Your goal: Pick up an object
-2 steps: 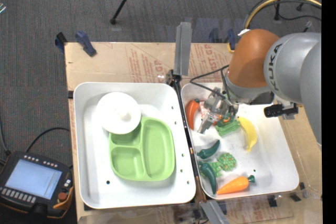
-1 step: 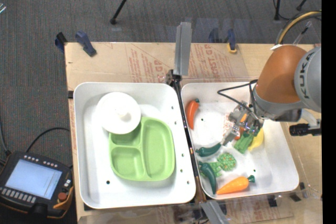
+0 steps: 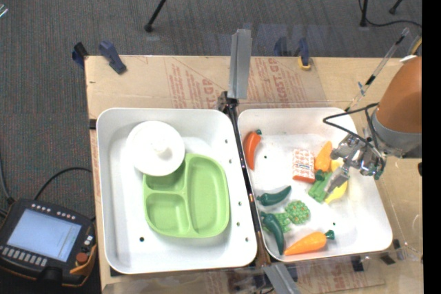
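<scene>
Gripper (image 3: 342, 174) over right bin (image 3: 358, 122), fingers pointing down-left; can't tell if open or shut. Directly under fingertips: yellow toy (image 3: 336, 193) and green block (image 3: 318, 190), touching each other. Just left of gripper: orange piece (image 3: 323, 158), red-white packet (image 3: 303, 165). Further left: red pepper (image 3: 251, 147). Below-left: carrot (image 3: 306, 242), broccoli (image 3: 298, 212). Far left: green tray (image 3: 187, 206), white lid (image 3: 156, 147) in left bin (image 3: 110, 169).

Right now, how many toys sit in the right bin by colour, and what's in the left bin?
Right bin:
Orange: 3 (pepper, piece, carrot)
Green: 4 (at)
Yellow: 1
Orange-and-white packet: 1
Left bin:
Green tray: 1
White dish: 1
Total: 11
</scene>
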Available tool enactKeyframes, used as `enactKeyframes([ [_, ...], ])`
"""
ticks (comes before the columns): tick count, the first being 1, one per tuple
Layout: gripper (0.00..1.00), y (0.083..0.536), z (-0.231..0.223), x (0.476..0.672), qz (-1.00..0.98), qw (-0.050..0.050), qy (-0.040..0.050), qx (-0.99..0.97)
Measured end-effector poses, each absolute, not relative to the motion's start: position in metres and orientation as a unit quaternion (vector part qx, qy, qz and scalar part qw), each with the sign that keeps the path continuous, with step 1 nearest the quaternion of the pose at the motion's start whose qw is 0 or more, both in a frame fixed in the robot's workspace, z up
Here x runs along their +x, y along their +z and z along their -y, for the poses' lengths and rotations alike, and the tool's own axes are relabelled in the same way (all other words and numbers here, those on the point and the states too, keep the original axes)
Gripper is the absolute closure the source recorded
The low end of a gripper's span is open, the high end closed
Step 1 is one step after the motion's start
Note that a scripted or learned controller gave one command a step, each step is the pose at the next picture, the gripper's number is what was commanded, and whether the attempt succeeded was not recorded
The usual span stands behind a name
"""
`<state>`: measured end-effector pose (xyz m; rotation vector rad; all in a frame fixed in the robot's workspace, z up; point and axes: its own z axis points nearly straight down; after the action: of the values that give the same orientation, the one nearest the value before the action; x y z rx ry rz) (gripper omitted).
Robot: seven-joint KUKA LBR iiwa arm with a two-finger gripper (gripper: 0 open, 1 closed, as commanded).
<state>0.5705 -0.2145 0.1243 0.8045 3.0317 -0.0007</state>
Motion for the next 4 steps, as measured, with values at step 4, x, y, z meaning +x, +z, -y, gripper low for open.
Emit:
enactKeyframes([
  [4, 0.0, 0.093, 0.153, 0.581, -0.935, 0.007, 0.0019, 0.355],
])
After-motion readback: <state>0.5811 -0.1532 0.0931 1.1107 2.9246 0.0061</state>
